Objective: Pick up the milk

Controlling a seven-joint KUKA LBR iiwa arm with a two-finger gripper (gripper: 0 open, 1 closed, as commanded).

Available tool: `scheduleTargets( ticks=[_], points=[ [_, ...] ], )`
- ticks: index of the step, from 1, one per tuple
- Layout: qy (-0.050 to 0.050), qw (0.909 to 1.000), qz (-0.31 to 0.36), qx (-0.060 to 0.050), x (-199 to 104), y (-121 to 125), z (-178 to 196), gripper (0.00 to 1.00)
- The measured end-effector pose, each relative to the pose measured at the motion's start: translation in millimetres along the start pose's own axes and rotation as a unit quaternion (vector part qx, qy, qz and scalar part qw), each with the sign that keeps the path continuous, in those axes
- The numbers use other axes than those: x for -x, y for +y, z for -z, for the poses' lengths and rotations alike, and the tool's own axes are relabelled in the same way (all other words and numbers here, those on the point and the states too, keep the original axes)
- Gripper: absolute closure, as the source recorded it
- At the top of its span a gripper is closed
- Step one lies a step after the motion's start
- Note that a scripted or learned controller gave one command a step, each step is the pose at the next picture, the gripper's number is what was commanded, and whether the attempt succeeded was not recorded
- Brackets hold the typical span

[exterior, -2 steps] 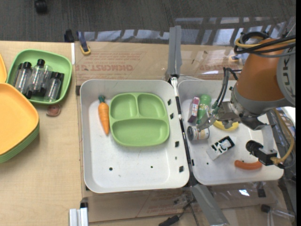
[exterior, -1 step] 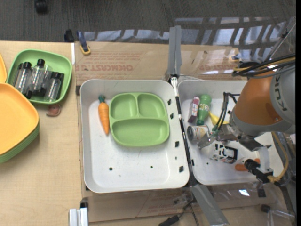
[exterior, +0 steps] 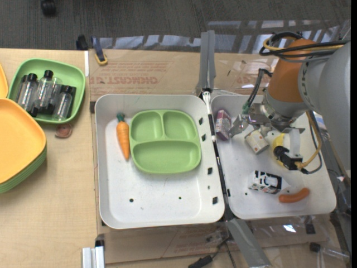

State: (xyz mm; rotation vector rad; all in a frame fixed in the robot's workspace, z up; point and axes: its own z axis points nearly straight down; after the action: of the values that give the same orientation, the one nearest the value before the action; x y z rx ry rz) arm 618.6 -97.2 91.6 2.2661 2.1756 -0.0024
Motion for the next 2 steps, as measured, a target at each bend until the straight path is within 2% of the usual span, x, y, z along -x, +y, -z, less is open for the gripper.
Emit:
scheduleTargets(
  ticks=[1,2],
  points=[
    [0.000,0.9979,-0.064,-0.001,11.2,-61.6,17.0,0.00],
    [0.001,0.9922,0.125,-0.001,-1.0,-63.9,19.9,0.00]
  ],
)
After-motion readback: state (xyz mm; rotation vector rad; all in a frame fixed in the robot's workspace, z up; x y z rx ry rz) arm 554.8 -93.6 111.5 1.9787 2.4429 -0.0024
